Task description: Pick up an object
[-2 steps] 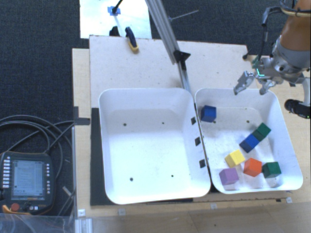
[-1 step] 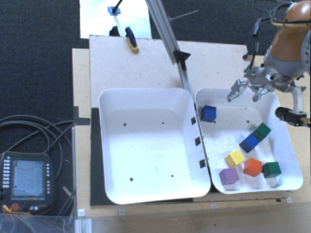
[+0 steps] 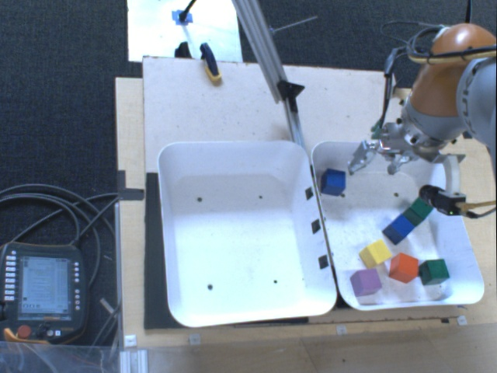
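Hand (image 3: 365, 158) looks open, holding nothing; drop straight over blue cube (image 3: 333, 182), straddle its flat sides, close.

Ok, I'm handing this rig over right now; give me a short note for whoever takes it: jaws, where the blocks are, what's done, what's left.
Gripper: hangs over the right bin's far end; nothing between its jaws, their state unclear.
Blocks, all in the right bin: blue cube alone, near the gripper; dark blue and green touching; yellow, orange, purple, dark green at the near end.
Done: no pick.
Left: grasp and lift one, likely the blue cube.
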### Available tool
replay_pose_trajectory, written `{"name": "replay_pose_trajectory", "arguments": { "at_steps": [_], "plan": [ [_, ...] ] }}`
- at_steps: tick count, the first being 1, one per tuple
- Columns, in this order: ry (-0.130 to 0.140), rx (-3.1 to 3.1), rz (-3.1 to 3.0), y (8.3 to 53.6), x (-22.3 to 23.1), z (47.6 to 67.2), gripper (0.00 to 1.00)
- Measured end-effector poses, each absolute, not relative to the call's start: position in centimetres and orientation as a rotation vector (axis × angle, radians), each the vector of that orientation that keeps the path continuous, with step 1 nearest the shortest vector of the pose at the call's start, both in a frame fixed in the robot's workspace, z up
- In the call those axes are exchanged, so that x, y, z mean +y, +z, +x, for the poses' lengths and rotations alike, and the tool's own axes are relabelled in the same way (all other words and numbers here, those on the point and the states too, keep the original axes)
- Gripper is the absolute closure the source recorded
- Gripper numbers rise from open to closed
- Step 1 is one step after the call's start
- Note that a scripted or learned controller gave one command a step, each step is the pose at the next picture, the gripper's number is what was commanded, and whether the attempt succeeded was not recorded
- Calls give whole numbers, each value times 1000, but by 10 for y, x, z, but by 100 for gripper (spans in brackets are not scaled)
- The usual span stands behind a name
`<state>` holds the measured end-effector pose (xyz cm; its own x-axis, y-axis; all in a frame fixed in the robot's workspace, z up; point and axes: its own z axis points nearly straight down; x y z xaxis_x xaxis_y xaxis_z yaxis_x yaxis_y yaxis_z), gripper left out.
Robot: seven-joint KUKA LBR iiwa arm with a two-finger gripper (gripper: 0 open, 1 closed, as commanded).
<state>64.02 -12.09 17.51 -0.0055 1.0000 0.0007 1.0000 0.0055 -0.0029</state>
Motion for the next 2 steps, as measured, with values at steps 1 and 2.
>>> {"name": "replay_pose_trajectory", "arguments": {
  "at_steps": [1, 2],
  "plan": [
    [-8, -2225, -2219, 118, -120, 643, 0],
    [-12, -2234, -2222, 134, -122, 645, 100]
  ]
}}
